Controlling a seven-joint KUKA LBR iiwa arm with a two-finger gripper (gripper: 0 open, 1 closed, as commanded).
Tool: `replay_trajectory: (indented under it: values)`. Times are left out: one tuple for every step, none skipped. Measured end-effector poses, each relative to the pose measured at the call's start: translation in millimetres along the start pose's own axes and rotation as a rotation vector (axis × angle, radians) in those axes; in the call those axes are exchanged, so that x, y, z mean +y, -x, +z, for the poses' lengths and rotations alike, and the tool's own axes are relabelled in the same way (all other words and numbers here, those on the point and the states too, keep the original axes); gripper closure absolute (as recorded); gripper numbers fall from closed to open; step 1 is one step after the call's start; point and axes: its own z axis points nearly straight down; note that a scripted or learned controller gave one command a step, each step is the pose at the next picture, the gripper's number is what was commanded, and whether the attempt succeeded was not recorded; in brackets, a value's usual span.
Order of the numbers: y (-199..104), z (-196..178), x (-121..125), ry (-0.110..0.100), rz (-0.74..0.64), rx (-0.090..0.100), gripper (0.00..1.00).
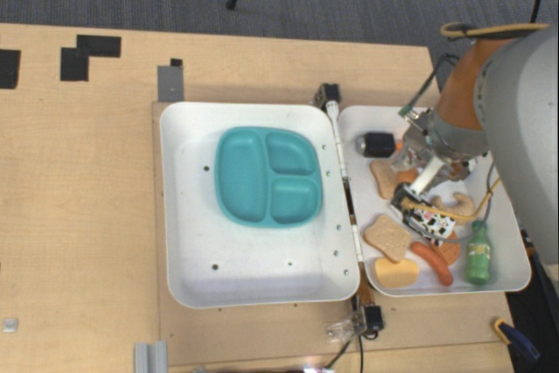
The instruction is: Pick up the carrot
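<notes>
Although a small black-and-white patterned object (pixel 426 220) in the right white bin (pixel 517 275) seems to carry print, none of it can be read. Directly above it hang the jaws of the grey arm with an orange band (pixel 507 127), which is cut off at the right edge, and whether they are released or clenched cannot be told. Lower right in the frame, the long orange-red carrot (pixel 432 263) lies slantwise, apart from the jaws, between a yellow wedge (pixel 396 272) and a green bottle (pixel 478 256), whose label is too small to make out.
</notes>
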Motion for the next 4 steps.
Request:
replay_trajectory:
  values:
    - [-7.4, 10.5, -9.0, 0.004, 0.054, -0.013, 1.00]
    - [-7.7, 11.4, -9.6, 0.002, 0.054, -0.013, 0.00]
    - [-11.9, 0.5, -9.5, 0.003, 0.045, -0.006, 1.00]
    - [-11.8, 1.1, -10.0, 0.001, 0.044, -0.007, 0.00]
